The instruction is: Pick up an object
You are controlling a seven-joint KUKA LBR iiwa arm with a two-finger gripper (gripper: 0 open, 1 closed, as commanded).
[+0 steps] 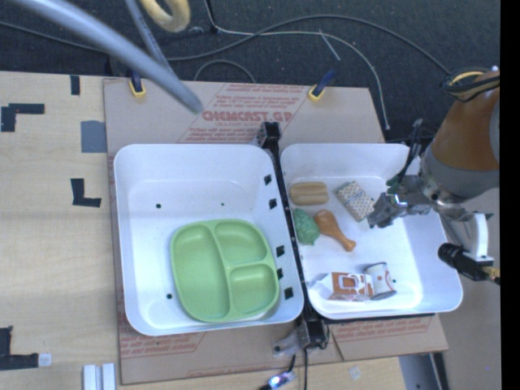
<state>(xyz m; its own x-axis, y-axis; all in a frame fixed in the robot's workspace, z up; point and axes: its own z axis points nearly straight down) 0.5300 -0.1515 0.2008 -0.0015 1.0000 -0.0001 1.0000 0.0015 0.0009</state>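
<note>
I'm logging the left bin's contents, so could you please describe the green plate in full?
The green divided plate is pale green, looks like plastic, with rounded corners and three compartments, one large and two smaller. It lies flat and slightly askew on the floor of the left bin, toward the near right corner. Nothing rests in it.

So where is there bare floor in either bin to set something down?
Left bin: the back strip behind the green divided plate is bare. Right bin: crowded left and centre with the bun, broccoli, drumstick, wrappers; gripper over the middle; bare near the right wall.
</note>
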